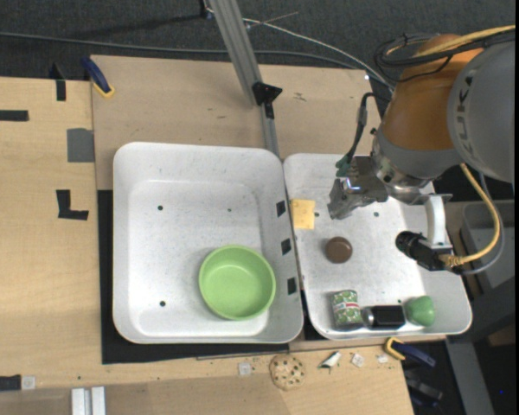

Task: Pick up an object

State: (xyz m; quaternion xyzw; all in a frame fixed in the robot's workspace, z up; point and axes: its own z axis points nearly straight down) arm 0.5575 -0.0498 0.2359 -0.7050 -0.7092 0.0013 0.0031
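The end effector (344, 202), a dark metal two-finger tool below the grey arm (489, 102) with its orange band, hangs over the upper part of the right shallow white plastic bin (320, 169), right of the frame's centre; whether it is spread or closed cannot be made out from this slant, and nothing is seen in its grasp. Just below it and apart from it, on the bin's speckled floor, lies a small round brown disc-like object (338, 249) with a dull surface. To the lower left of the tool, a flat yellow square piece (303, 213) rests against the bin's left wall, close to the rim shared with the neighbouring bin. Along the bottom edge of the right bin sit a small green-and-white patterned can (345, 308), a black cylindrical object (384, 316) lying on its side beside it, and a smooth green rounded object (421, 310) touching or nearly touching the black one; the middle of this bin's floor around the brown disc is open. The left white bin (156, 171) holds a glossy light-green round bowl (236, 282) near its lower right corner. Both bins rest on a pale wooden table (35, 258), where a round speckled cookie-like disc (284, 371) lies below the bins at the bottom of the frame.
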